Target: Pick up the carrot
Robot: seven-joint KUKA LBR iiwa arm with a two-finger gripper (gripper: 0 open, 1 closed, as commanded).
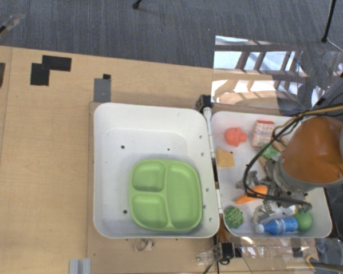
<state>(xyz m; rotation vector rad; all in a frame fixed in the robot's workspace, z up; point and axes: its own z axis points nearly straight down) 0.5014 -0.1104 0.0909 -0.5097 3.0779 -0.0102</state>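
The carrot (250, 196) is a small orange piece lying in the right bin (220, 126), near its lower middle. My gripper (267, 195) hangs straight over the carrot's right end, under the arm's orange band (311, 149). The wrist and its cables hide where the gripper meets the carrot. Only the carrot's left tip and a bit of its top stick out from under the gripper.
Around the carrot lie a green broccoli (234, 217), a blue bottle (278, 226), a green ball (304, 221), a tan square (225, 159), a pink lump (236, 136) and a small box (263, 132). The left bin (107, 159) holds a green divided plate (165, 193).
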